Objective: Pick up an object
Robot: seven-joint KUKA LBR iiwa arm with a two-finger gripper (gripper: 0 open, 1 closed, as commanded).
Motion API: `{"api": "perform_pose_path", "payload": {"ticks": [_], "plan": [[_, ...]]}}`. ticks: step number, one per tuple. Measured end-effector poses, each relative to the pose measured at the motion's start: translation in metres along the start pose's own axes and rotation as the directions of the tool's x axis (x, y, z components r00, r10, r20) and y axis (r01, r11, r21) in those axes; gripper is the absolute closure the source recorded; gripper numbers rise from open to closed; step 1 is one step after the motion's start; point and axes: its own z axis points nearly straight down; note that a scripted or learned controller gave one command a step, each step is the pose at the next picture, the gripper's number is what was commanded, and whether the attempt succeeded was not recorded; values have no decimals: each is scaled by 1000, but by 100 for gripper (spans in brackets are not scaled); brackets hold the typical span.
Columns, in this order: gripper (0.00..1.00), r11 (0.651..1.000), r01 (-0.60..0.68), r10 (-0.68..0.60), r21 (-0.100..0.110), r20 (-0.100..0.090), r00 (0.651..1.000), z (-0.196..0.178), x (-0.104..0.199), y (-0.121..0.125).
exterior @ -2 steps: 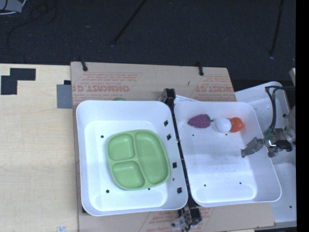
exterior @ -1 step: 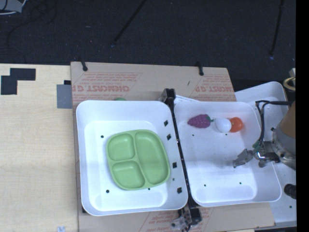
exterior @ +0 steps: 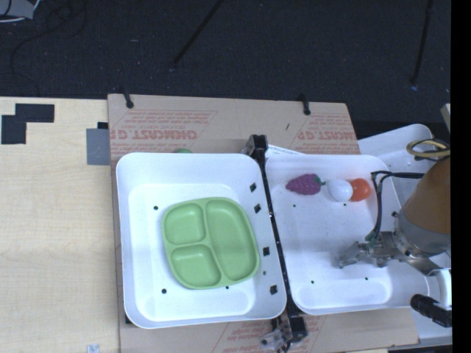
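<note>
Gripper low in right bin, finger state unclear; purple fruit, white ball well apart.

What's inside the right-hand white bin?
The right bin holds a purple toy, a white ball and an orange ball along its far side. The gripper hangs over the floor nearer us; anything beneath it is hidden.

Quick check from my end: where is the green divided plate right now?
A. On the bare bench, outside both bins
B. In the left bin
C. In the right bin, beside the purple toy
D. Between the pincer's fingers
B: the green plate lies flat in the left bin, while the purple toy is in the right bin and the pincer is low over that bin's floor.
</note>
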Motion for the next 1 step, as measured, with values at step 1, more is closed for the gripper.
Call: {"api": "perform_pose_path", "payload": {"ticks": [1], "plan": [[0, 1000, -2, 2, -6, 3, 1000, 8, 1, 0]]}}
